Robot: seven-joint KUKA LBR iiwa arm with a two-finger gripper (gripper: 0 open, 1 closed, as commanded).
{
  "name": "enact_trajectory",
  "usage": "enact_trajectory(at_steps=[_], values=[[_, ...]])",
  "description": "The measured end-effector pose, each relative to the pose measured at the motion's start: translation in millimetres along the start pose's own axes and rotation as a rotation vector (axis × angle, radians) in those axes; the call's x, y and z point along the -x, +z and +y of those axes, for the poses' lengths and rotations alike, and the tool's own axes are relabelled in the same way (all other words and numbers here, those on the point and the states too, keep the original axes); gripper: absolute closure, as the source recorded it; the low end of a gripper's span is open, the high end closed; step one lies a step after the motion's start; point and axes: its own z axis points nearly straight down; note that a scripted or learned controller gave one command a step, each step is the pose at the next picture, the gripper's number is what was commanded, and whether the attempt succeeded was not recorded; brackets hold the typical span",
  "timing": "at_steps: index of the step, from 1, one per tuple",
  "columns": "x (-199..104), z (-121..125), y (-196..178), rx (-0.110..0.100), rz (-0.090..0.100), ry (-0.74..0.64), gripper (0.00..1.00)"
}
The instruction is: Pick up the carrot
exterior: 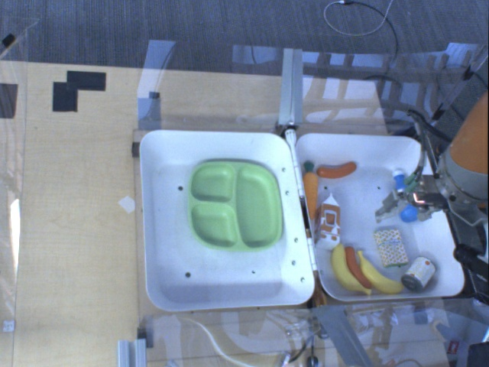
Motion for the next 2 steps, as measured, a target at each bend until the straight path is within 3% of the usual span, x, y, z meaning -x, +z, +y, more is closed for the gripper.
enact_trajectory(at_steps=[1,2], values=[[-48.5,-17.2,114.0,0.005,-0.003,0.129,0.00],[-50.1,-17.0,105.1,0.003,-0.001,0.127,1.00]])
